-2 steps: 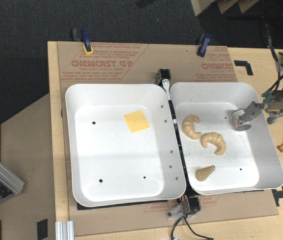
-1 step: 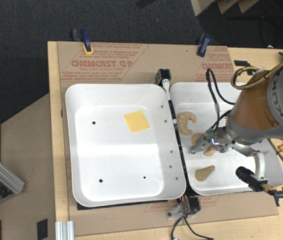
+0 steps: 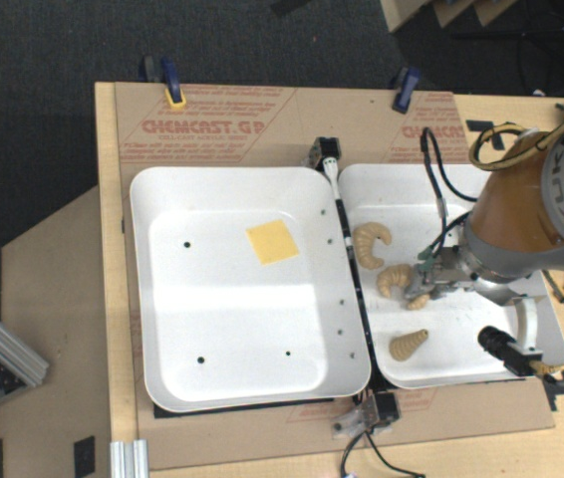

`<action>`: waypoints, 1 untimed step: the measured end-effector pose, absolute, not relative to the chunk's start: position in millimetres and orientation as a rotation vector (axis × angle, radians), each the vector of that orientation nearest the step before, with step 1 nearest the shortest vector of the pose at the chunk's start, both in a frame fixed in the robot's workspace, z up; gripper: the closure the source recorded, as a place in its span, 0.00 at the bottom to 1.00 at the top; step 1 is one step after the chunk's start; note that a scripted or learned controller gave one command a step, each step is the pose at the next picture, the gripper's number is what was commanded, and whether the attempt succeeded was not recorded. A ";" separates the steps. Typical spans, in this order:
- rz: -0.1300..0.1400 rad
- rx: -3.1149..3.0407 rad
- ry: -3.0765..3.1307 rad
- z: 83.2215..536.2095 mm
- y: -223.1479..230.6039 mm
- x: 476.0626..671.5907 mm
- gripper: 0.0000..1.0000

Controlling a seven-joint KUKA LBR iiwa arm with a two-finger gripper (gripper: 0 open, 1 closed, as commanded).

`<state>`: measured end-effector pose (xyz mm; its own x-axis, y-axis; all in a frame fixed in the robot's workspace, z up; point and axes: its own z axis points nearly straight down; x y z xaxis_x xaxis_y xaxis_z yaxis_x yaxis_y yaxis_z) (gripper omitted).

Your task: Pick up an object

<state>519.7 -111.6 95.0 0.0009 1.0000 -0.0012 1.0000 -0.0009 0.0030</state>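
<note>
Arm: grey KUKA arm with orange band (image 3: 521,202) is seen reaching in from the right, over the right bin.
Tool: the tool (image 3: 429,285) is lowered into the middle of the right bin, just beside the croissant-shaped pieces; it is a dark grey metal cluster, partly hidden under the wrist.
Tool state: cannot be told; the tool's tip is too small and too covered by the wrist for any reading.
Held object: nothing is seen clamped in the tool.
Right bin: shallow white plastic bin (image 3: 461,371) is set on the right half of the bench; three tan pieces are lying in it.
Piece 1: tan curled croissant-shaped toy pastry (image 3: 371,242) is placed near the left wall of the right bin, upper part.
Piece 2: second tan curled pastry piece (image 3: 395,281) is lying just below piece 1, touching or nearly touching the tool; which one cannot be told.
Piece 3: tan ridged cone-shaped pastry piece (image 3: 409,345) is lying lower in the right bin, apart from the tool.
Left bin: shallow white plastic bin (image 3: 222,366) is set beside the right bin.
Left bin content: flat yellow square slice (image 3: 272,241) is lying in the upper middle, tilted.
Bench: brown cardboard-covered bench (image 3: 262,122) carries both bins.
Cables: black cables (image 3: 436,172) are run along the arm over the right bin.
</note>
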 end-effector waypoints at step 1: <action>0.016 2.204 2.224 191.3 -53.4 582.8 1.00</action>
